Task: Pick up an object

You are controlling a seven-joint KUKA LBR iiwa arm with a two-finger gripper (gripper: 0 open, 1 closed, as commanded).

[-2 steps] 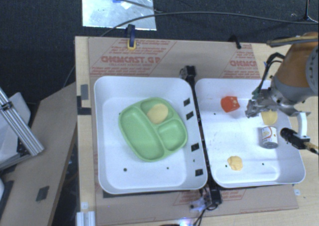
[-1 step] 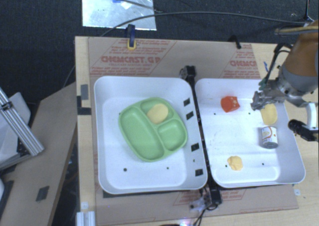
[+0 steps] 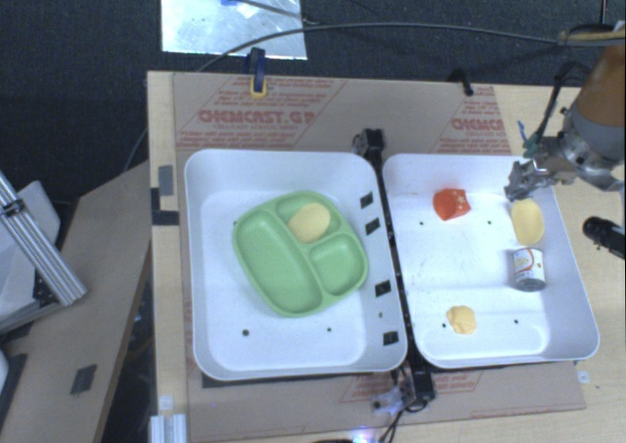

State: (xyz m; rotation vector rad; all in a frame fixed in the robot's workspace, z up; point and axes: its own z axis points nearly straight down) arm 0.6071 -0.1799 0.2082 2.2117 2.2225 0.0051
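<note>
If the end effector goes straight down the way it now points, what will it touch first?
Probably the pale yellow object in the right bin: the end effector hangs just over its upper end. Depth is hard to judge from this slanted view, so it might instead meet the bin floor beside it.

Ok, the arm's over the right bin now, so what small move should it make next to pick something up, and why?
Probably a short drop straight down onto the pale yellow oval object. The hand sits just above that object's far end in the right white bin, nearer to it than to the red block or the small tin can. Whether it already touches the object is unclear.
</note>
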